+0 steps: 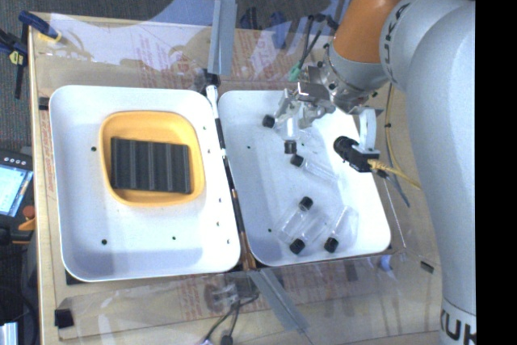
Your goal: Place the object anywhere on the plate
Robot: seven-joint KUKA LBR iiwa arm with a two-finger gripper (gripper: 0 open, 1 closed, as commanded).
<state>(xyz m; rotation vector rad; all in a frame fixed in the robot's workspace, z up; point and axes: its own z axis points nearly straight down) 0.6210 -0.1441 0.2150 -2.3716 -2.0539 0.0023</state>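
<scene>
From where I stand, the tool [292,111] hangs over the far edge of the right bin [250,174], low among the clutter there. It is too tangled against the clear plastic for me to say whether it is open or closed, and I cannot make out anything held in it.

The things to move look like small clear vials with black caps. A few lie just beside the tool: one cap [268,121] shows at the far edge, and two more caps [289,146] sit a little nearer the bin's middle. Another cluster of vials [311,229] lies towards the right bin's near right corner, well apart from the tool. The yellow plate [149,122] sits in the middle of the left bin [73,238], with a dark ridged insert [152,164] on it.

I'd judge these vials to be very light, stiff and smooth, so they are likely to roll or squirt out sideways if pinched off-centre. The see-through bodies nearly vanish against the white floor, and the black caps are the only sure landmark. The best hold is probably across the round body just below the cap, with the tool closing square to the vial's length. Gripping the cap alone risks tipping it. Vials lying close together could be nudged or picked up in pairs. On release, one may roll along the ridged insert.
</scene>
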